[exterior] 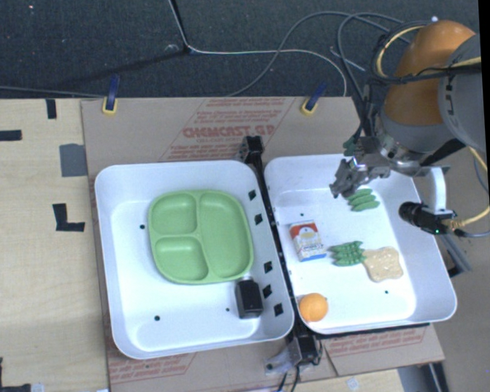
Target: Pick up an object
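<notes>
One pea pod (363,199), half under fingers (344,182)

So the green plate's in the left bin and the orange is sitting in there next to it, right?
Not quite. In the camera view the green plate is in the left bin, but the orange sits in the right bin, at its near left corner.

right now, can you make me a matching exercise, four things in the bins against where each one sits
Things:
1. green divided plastic plate
2. small black box
3. round orange fruit
4. green pea pod

Places:
A. right bin, near front left corner
B. right bin, far side, beside the claw
C. left bin, middle
D. left bin, near front right corner

Pairs: 1-C, 2-D, 3-A, 4-B
</notes>
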`<action>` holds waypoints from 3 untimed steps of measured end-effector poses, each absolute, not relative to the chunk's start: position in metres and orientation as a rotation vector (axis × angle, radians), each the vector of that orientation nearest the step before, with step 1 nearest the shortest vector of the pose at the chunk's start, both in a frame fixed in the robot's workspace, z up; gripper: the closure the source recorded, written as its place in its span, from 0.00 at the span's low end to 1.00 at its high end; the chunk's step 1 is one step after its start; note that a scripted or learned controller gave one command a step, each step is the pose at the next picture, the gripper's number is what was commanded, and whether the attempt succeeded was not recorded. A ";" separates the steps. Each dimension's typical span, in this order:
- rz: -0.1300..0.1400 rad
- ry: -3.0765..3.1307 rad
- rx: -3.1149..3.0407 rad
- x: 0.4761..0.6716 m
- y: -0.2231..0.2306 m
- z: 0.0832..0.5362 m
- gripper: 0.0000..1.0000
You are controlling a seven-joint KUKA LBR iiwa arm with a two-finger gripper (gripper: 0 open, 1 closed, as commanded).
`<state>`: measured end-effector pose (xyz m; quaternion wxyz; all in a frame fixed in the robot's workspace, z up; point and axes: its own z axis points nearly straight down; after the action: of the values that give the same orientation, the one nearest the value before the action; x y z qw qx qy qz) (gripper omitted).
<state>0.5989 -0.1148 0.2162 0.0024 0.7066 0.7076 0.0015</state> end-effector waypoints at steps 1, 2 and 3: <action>0.005 2.220 2.215 0.608 -0.109 0.274 1.00; -0.001 2.228 2.217 0.612 -0.060 0.254 1.00; 0.000 2.228 2.215 0.632 -0.010 0.253 1.00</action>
<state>0.6316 -0.0096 0.2529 -0.0003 0.7050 0.7092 0.0000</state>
